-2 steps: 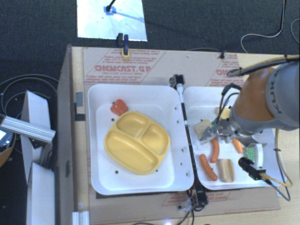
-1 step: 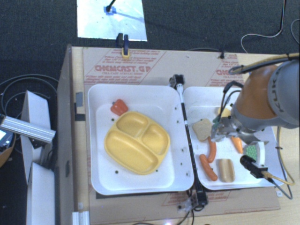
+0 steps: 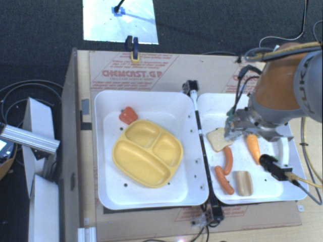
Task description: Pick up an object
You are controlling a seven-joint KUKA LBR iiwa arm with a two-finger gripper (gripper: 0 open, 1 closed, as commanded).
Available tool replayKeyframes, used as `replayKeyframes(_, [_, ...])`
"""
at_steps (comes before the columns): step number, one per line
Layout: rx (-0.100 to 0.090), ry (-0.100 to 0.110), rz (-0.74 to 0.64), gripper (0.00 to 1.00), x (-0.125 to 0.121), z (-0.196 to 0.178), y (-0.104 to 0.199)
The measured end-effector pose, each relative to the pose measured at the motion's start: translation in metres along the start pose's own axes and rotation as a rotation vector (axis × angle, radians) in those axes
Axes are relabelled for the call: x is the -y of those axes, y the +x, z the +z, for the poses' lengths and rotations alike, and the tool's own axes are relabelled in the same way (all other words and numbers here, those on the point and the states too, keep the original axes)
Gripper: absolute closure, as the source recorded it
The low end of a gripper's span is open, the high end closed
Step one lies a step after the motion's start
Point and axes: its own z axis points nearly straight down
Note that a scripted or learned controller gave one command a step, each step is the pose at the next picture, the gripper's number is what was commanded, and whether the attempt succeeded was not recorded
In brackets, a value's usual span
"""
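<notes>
Camera view, and we begin with the table (image 3: 151, 67), its cardboard top carrying two white bins side by side. The left bin (image 3: 103, 150) sits at nine o'clock of the right bin (image 3: 217, 102), their rims touching along the middle. Over the right bin looms the arm (image 3: 285, 87), grey with its orange band, coming in from three o'clock.

Inside the left bin we have a yellow divided tray (image 3: 147, 153) lying flat and tilted, and at its eleven o'clock, just beside its rim, a small red piece (image 3: 128, 115).

Now the right bin: the end effector (image 3: 235, 131) is down low at its centre, right at the upper edge of a pale bread slice (image 3: 218, 139); we cannot tell how it is set, the wrist hides that.

At four o'clock of the end effector lies a carrot (image 3: 253, 147). At six o'clock we see a sausage (image 3: 228, 160), another sausage (image 3: 224, 180) below it, and a tan bun-like piece (image 3: 244, 182) beside that one.
</notes>
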Motion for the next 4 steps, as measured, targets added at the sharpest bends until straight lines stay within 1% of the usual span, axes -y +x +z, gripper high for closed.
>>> replayKeyframes(1, [0.000, 0.002, 0.001, 0.00, 0.001, 0.001, -0.001])
replayKeyframes(2, [0.001, 0.006, 0.003, 0.00, 0.009, 0.059, -0.049])
replayKeyframes(3, [0.001, 0.004, 0.002, 0.00, 0.000, 0.130, -0.052])
replayKeyframes(4, [0.000, 0.002, 0.002, 1.00, 0.000, 0.120, -0.052])
